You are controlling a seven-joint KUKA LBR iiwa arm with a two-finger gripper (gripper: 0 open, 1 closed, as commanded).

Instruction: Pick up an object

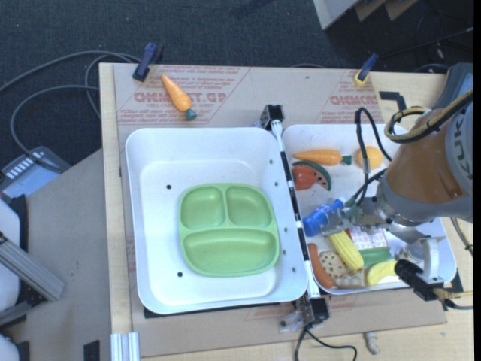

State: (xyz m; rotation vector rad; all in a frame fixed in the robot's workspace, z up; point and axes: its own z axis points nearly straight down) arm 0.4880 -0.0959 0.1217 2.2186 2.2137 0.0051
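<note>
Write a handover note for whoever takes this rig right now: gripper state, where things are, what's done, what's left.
Gripper: low over the right white bin, among the toys; whether it grips anything cannot be told.
Right bin: orange toy carrot, red watermelon slice, blue plastic piece, yellow corn cob.
Left white bin: green divided plate.
On the bench: second orange carrot.
Done: nothing visibly lifted. Left: pick up one object.

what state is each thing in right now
green tray: flat in left bin, nothing on it
carrot: lying on the bench, outside the bins
second carrot: lying in right bin
corn: lying in right bin
watermelon slice: lying in right bin
</note>
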